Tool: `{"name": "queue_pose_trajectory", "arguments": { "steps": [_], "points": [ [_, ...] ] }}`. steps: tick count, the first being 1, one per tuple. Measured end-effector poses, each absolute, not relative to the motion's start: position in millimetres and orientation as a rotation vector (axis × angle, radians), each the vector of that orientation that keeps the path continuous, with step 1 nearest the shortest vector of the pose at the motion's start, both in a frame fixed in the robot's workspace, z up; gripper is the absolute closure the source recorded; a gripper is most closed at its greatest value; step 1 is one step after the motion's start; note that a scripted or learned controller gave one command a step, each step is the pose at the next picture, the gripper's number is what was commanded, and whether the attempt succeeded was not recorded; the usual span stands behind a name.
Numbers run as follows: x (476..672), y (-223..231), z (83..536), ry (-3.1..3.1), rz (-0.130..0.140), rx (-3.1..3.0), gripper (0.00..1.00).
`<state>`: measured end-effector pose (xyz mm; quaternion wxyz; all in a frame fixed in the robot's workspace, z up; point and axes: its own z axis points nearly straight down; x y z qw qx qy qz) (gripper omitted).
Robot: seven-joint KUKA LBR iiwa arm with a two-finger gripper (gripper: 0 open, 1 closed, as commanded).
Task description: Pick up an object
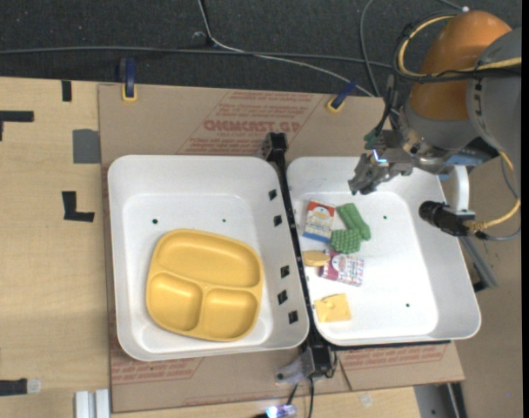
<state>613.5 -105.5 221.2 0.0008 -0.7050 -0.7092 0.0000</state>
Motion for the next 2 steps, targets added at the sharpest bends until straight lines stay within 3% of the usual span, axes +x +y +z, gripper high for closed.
{"name": "queue_pose_trajectory", "arguments": {
  "steps": [2],
  "points": [
    [609.4, -10.0, 229.2, -2.226, 0.001, -2.214, 1.00]
  ]
}}
